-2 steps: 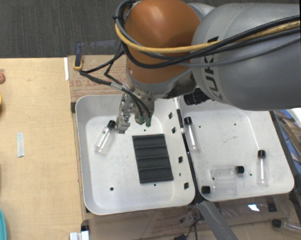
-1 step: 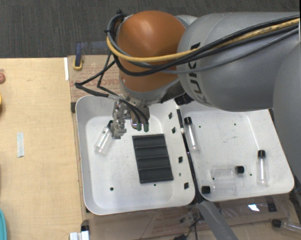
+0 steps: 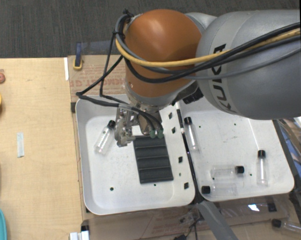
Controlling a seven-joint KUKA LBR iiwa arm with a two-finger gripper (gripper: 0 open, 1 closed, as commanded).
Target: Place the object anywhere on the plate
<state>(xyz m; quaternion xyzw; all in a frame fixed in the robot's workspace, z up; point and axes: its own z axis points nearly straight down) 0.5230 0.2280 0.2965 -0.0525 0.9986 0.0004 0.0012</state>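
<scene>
Vial (image 3: 103, 138), clear with a black cap, lies tilted near the left wall of left bin (image 3: 94, 194). It sits just beside gripper (image 3: 124, 133) but apart from it, as far as we see. We take it as the object, and it is not on the plate yet. Gripper hangs low between vial and plate, likely lined up for a pick. Released or clenched: we cannot tell, since arm (image 3: 247, 53) masks much of it, and we see nothing held. Plate (image 3: 153, 161), black and ridged, lies flat mid-bin just right of gripper, so the carry is short. We judge the ridges may stop a roll. Right bin (image 3: 283, 186) bears 3 spare vials (image 3: 262, 167), well apart from the work.
</scene>
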